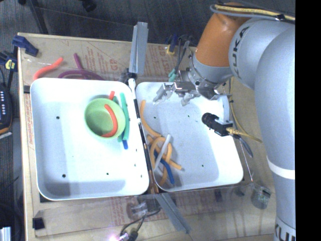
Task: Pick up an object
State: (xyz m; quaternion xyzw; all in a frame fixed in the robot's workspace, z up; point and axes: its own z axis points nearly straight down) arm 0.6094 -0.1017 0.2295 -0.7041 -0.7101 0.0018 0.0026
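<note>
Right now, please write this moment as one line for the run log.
arm: over right bin far edge | gripper: nothing seen between fingers | straws: heaped at right bin's left side | green bowl: in left bin

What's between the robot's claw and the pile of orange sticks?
In the camera view, just bare white bin floor lies between the gripper and the orange sticks in the right bin.

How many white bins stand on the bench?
2: the left bin holding a green bowl, and the right bin beside it, under the gripper.
</note>
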